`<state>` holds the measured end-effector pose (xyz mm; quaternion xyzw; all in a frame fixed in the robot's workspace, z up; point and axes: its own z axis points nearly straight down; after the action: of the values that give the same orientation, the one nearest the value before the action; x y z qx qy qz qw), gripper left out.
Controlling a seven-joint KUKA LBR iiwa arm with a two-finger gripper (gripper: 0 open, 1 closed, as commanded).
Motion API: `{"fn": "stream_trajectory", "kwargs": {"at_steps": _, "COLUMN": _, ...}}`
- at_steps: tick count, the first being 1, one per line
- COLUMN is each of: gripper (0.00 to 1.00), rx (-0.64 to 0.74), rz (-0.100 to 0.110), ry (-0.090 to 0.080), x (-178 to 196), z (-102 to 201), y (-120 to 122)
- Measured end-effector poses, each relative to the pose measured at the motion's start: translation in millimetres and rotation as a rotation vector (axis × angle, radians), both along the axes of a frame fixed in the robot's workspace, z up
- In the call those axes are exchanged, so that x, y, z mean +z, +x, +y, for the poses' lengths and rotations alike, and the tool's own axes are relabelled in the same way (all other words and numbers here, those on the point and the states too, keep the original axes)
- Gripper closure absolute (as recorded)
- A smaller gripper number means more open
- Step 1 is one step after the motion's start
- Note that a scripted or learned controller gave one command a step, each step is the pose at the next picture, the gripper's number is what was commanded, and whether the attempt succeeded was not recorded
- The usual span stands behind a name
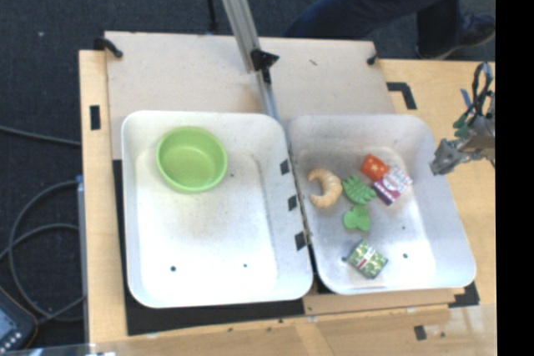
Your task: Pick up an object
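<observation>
Gripper (457, 152) poised at the right rim of the right bin (434, 258), nothing seen between its fingers, opening impossible to judge at this size. Nearest candidates just to its left inside that bin: red block (375, 166) touching a purple-and-white packet (391, 186), long axis slanting up-right toward the gripper; croissant (325, 187), green pieces (359, 204) and small green box (367, 259) farther left and nearer the camera. Beyond, the left bin (209, 271) with a green bowl (192, 159), both on a tan table (98, 204) over dark carpet.
</observation>
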<state>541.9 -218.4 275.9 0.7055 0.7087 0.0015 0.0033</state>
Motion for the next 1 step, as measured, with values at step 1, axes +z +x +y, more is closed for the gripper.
{"fn": "stream_trajectory", "kwargs": {"at_steps": 1, "gripper": 1.00, "rx": 0.003, "rz": 0.003, "ry": 0.002, "x": -0.6, "z": 57.6, "y": 10.6}}
